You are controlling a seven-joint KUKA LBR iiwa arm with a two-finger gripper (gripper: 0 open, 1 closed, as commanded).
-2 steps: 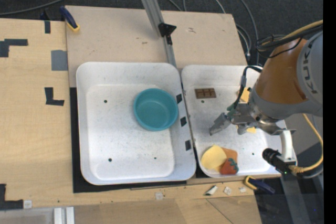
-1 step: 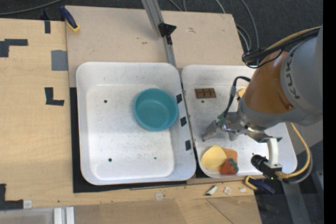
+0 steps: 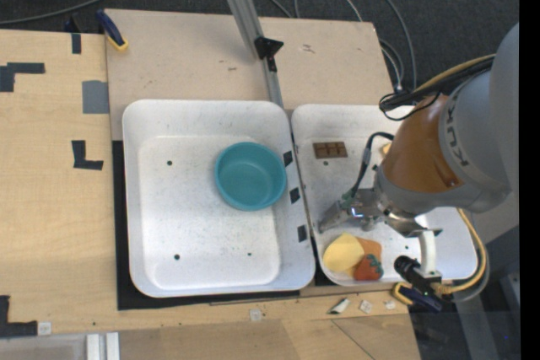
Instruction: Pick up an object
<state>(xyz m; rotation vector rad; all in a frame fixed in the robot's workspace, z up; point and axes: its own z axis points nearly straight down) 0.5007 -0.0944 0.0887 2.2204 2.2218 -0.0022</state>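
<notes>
Hovering low over the right bin [image 3: 337, 118], the tool [image 3: 348, 211] sits above the bin floor with the grey arm [image 3: 456, 147] covering most of it; whether it is released or clenched cannot be told, and nothing shows in its grasp. A yellow object [image 3: 342, 253] and a red-orange one [image 3: 368, 267] lie just beside it, near the front rim. A brown block [image 3: 330, 150] rests farther back. The left bin [image 3: 169, 181] holds a teal bowl [image 3: 250, 174].

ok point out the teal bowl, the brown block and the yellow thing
teal bowl [image 3: 250, 174], camera view, on its inner floor
brown block [image 3: 330, 150], camera view, on the middle of its top face
yellow thing [image 3: 341, 253], camera view, on its upper surface
</notes>
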